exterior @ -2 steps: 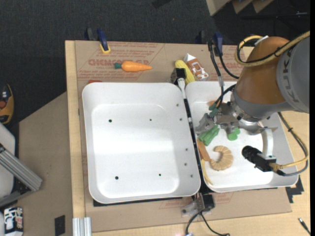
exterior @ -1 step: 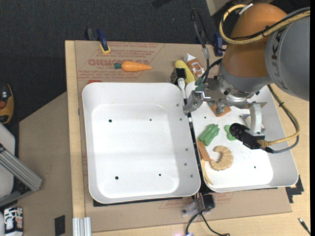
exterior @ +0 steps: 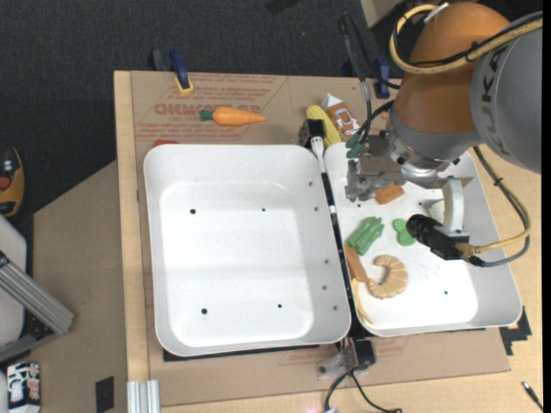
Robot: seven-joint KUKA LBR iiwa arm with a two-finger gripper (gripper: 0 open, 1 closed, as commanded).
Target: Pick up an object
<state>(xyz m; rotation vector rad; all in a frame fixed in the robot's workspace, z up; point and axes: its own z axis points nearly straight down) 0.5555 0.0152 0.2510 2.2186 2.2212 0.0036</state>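
Observation:
My gripper hangs low over the back left part of the right bin, under the orange band of the arm. An orange block lies just to its right. In front of it lies a green ridged toy, with a small green piece beside that. Nearer the front are a tan croissant and a brown stick along the bin's left wall.
The left bin sits beside the right one. Behind the bins on the cardboard lie a carrot, a yellow corn cob and a black-and-white marker. A black plug on a yellow cable hangs over the right bin.

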